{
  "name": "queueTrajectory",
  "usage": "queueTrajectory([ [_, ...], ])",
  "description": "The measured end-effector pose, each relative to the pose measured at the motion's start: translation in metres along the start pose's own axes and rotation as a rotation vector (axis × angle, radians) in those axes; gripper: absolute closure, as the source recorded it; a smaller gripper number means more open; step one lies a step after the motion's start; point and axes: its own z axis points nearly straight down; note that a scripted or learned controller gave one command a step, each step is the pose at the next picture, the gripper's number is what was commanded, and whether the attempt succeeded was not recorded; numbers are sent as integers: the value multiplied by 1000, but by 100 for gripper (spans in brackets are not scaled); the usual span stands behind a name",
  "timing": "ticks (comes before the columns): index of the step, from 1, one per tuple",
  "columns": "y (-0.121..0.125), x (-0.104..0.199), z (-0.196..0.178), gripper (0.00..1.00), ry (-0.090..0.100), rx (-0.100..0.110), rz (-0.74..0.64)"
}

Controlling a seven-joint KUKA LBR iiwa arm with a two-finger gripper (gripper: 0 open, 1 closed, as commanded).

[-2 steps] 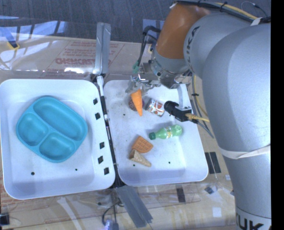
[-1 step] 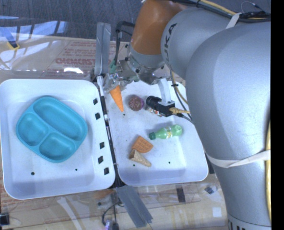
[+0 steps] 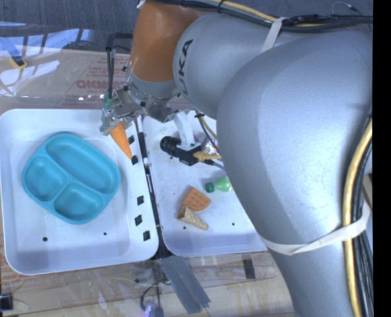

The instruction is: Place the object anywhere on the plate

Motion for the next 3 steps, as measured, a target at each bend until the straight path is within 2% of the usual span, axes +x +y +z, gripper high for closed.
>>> queueTrajectory([
  [1, 0, 0, 0, 0, 0, 0, 1],
  [2, 0, 1, -10, 100, 0, 1, -5],
  [3, 0, 1, -10, 0, 0, 2, -5],
])
